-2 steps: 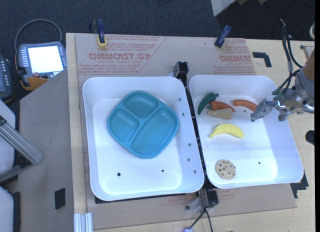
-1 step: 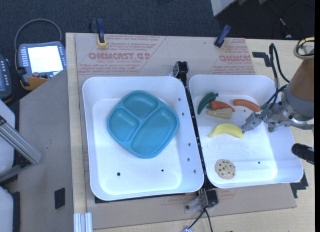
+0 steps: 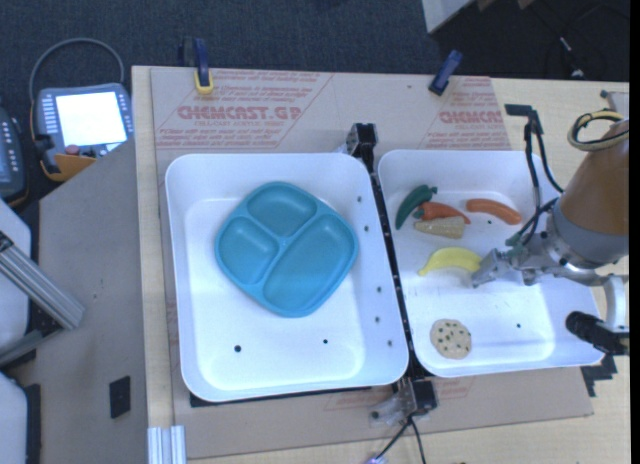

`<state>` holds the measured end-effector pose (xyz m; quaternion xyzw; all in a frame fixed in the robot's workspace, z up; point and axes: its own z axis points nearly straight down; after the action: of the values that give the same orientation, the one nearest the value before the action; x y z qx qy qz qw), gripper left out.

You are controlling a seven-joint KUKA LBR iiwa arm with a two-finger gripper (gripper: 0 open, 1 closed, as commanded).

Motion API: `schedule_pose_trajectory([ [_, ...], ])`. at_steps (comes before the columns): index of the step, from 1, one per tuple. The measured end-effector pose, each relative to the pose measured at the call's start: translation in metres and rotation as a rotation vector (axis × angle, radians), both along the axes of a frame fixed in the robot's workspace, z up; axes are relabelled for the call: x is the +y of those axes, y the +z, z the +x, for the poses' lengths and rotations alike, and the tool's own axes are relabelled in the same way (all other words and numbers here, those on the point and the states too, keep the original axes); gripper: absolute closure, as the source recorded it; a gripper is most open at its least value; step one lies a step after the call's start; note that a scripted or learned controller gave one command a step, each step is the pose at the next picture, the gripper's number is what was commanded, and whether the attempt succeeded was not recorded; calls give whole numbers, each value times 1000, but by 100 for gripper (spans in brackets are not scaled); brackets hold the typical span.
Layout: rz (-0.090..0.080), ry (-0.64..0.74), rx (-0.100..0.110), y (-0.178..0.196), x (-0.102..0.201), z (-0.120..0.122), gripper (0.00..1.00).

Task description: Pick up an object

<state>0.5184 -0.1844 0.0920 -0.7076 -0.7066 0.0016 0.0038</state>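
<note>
Low over the right bin (image 3: 530,347), the gripper (image 3: 487,273) noses in from the right, its tip just beside the right end of the banana (image 3: 449,261); whether the claw is open or closed cannot be told from this angle, and nothing is seen held in it

The banana lies near the middle of that bin, curved, its long side running left to right. Behind it sit a carrot (image 3: 441,212) with a green top (image 3: 413,203) and a sausage (image 3: 493,211), close together; a cookie (image 3: 451,337) lies well apart toward the near wall. The left bin (image 3: 200,352) holds a blue plate (image 3: 287,248) with compartments

Judged from here, the banana is the likeliest target, and the step calls for centring the claw over its thickest part rather than its tapered end, closing across the short width. A grip at the tip would probably let the smooth toy squirt out or swing. Coming straight down matters too: a sideways nudge could shove it toward the carrot. A straight lift, clear of the bin wall, would then show whether the grasp has taken
</note>
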Motion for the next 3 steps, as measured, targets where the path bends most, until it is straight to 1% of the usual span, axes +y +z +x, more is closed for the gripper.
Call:
schedule_pose_trajectory([
  [1, -4, 0, -9, 14, 0, 2, 100],
  [2, -5, 2, -12, 75, -1, 4, 100],
  [3, -6, 2, -14, 116, -2, 6, 100],
])
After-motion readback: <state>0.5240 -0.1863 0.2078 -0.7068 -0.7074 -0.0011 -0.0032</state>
